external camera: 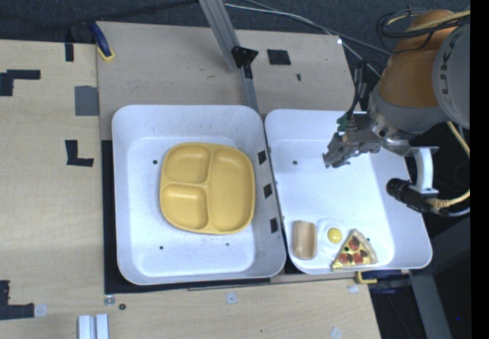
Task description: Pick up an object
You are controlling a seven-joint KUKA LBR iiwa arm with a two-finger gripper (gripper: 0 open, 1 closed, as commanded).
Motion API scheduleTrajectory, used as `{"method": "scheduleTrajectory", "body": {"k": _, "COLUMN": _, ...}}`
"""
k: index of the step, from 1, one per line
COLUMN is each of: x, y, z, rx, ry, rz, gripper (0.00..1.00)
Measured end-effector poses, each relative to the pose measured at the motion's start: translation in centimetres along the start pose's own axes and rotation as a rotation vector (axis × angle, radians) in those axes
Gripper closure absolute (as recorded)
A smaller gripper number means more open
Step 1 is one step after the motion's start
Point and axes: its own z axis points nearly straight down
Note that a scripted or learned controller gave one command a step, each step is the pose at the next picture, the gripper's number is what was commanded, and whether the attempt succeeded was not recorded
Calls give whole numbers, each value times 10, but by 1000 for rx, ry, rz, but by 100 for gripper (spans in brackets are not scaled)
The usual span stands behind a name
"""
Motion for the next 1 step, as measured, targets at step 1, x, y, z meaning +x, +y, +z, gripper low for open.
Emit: {"method": "scheduleTrajectory", "body": {"k": 1, "x": 43, "y": 16, "z": -5, "rx": -1, "ry": 0, "rz": 0, "gripper": 100}}
